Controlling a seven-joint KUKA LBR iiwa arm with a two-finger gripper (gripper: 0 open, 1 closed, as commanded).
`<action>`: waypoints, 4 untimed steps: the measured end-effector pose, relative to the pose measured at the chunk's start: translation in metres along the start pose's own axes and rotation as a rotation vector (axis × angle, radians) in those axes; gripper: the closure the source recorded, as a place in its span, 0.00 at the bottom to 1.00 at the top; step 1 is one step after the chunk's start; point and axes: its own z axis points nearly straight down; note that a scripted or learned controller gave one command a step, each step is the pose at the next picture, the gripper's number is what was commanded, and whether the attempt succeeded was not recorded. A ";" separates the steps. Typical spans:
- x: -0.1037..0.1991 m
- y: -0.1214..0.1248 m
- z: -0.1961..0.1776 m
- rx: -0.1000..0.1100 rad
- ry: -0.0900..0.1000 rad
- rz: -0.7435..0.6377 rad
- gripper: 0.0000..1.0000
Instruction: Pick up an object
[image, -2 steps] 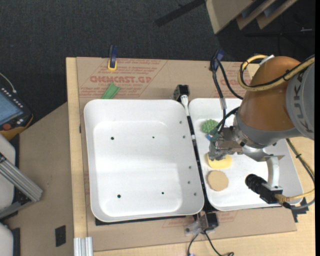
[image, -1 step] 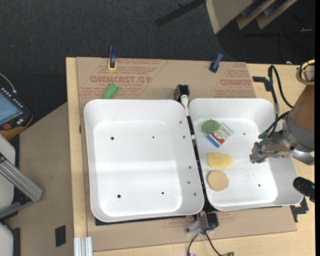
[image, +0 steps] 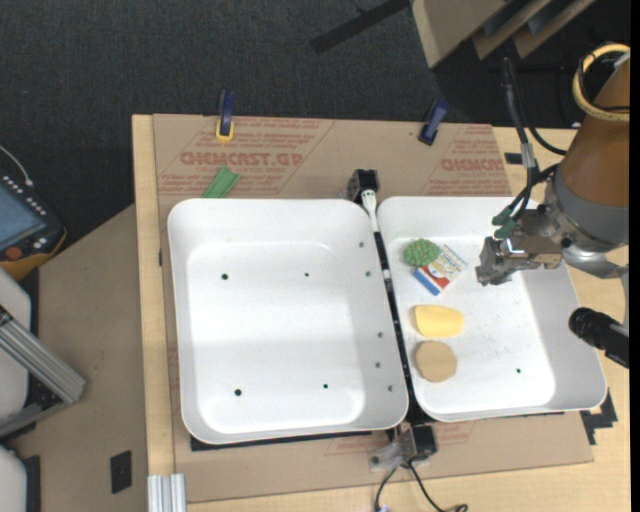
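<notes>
Objects in right bin (image: 560, 390): four; fingers (image: 492, 270) above.

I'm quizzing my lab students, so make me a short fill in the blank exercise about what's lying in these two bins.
1. The yellow object, tan disc and green object all lie in the ____ bin.
2. The tan disc lies just below the ____ object.
3. The small card beside the green object has a ____ edge.

Missing words: right; yellow; blue
</notes>
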 end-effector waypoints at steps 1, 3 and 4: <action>0.070 -0.016 0.010 0.015 0.003 0.000 1.00; 0.087 -0.008 0.015 0.019 -0.002 0.012 1.00; 0.140 -0.013 -0.121 -0.005 0.005 0.001 1.00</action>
